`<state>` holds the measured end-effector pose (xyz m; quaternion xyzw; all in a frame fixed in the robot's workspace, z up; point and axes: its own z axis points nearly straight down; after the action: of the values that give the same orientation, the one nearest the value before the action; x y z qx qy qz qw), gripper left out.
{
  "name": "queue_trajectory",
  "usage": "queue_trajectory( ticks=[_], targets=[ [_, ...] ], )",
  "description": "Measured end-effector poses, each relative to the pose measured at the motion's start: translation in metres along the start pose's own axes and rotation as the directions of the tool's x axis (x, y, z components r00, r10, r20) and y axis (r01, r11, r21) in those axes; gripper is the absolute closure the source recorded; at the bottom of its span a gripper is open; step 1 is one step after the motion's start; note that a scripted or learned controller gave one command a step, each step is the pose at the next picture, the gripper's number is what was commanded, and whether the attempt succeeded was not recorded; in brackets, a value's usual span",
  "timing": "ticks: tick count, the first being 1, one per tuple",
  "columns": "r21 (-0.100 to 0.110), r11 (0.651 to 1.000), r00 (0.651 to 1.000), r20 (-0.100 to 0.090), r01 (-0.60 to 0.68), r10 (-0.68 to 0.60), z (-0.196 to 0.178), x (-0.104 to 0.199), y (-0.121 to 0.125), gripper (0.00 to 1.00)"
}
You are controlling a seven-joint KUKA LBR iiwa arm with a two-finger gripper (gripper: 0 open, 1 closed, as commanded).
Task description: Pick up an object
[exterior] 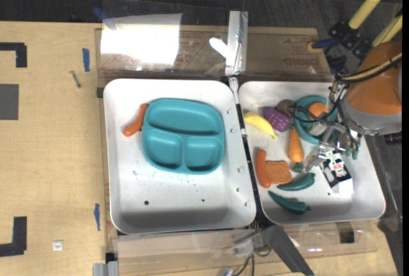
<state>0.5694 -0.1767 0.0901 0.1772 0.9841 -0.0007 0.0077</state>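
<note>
Clearly the arm is low over the right bin in the camera view, its gripper sitting among the toy food near that bin's middle, just right of the carrot. Whether its jaws are spread or closed cannot be told from this slant, and nothing can be seen held between them, so I would judge the pick as not yet made. Candidates lie close: the carrot just to the gripper's left, a dark green pod below it, a second green piece nearer the front wall, an orange block beside them, and a banana and purple grapes further back, with a teal bowl behind holding something orange. To do this step well, the arm should settle on one piece, probably the carrot or the pod, straddle its narrow width rather than its length, and come down without nudging neighbours that touch it. Crowding is the main risk. The left bin holds a teal divided tray and a sausage-like piece, well apart.
</note>
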Motion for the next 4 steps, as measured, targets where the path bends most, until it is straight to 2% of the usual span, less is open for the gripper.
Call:
queue_trajectory(
  ticks=[1, 2, 3, 4],
  targets=[
    [-0.002, 1.0, 1.0, 0.0, -0.03, 0.03, -0.001, 0.039, 0.035, 0.0],
    [-0.001, 0.991, 0.991, 0.0, 0.137, -0.137, -0.001, 0.013, 0.084, 0.0],
    [-0.002, 0.993, 0.993, 0.002, 0.12, -0.12, -0.001, 0.019, 0.081, 0.0],
    [-0.001, 0.993, 0.993, -0.013, 0.117, -0.117, -0.013, 0.023, 0.08, 1.0]
  ],
)
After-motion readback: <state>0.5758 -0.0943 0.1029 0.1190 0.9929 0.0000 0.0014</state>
